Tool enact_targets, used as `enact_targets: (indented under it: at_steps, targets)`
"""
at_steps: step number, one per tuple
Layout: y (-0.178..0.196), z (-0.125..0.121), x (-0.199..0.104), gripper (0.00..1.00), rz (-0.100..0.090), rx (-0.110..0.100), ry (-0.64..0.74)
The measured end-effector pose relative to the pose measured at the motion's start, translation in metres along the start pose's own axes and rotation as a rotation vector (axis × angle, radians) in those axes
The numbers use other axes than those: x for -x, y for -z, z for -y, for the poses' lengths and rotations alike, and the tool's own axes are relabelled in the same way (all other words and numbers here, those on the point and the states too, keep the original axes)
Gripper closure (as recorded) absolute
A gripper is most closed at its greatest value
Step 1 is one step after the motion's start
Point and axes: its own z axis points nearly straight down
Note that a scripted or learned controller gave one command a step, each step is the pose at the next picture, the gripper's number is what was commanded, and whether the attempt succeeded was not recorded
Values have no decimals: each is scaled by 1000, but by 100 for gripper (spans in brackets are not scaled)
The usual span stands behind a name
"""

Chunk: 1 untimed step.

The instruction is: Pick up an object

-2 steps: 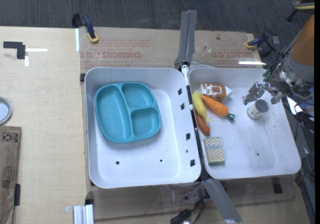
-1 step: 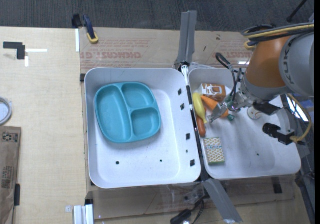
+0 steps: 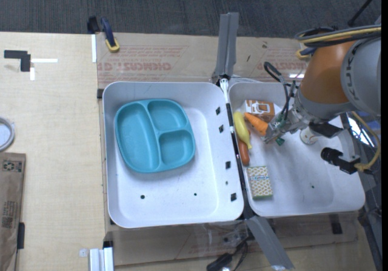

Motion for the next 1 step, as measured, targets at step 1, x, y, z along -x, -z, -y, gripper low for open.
enact_targets:
  at_steps: [1]
  targets:
    - [107, -64, -87, 100, 1, 2, 18]
